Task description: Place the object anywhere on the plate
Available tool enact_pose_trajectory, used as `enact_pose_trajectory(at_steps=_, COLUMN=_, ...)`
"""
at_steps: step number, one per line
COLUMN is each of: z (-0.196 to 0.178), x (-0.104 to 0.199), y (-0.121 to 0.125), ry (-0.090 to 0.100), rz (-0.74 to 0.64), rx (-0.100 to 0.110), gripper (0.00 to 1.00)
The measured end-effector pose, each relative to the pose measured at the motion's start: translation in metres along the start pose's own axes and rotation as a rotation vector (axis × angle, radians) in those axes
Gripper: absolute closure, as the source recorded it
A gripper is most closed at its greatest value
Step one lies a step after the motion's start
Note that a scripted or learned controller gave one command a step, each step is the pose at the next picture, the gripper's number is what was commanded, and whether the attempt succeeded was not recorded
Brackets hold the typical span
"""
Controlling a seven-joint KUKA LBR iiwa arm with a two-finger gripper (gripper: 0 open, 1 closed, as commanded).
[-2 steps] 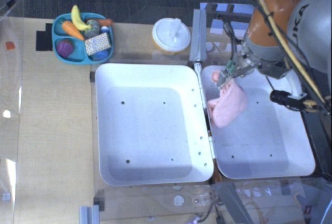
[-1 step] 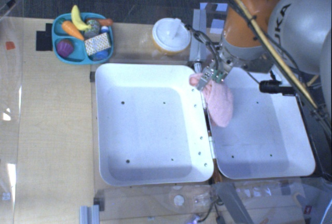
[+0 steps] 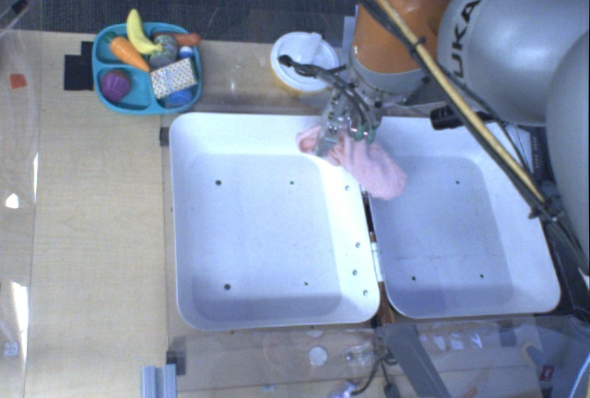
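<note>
- The gripper (image 3: 348,131) hangs over the back edge where the two bins meet, jaws clamped on a pink cloth (image 3: 369,168).
- The cloth droops over the divide, mostly above the right bin (image 3: 479,295).
- A blue plate (image 3: 138,103) of toy food sits on the bench (image 3: 83,249), far left.

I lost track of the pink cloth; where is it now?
The soft pink cloth hangs at the claw, above the back edge where the two shallow white bins meet, in front of the yellow-rimmed white plate.
</note>
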State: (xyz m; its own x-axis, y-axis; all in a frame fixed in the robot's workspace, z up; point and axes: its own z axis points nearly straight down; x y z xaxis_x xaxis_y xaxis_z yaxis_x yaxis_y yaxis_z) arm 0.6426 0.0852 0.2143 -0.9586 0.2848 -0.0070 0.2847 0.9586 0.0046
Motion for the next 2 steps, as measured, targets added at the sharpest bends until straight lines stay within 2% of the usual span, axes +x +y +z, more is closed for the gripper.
enact_pose_trajectory(at_steps=1, z=-0.008, x=0.0098, y=0.0511, ry=-0.001, rz=-0.292, rx=-0.001, gripper=1.0)
enact_pose_trajectory(at_steps=2, z=-0.0083, x=0.0097, y=0.0509, ry=-0.001, rz=-0.292, rx=-0.001, gripper=0.0)
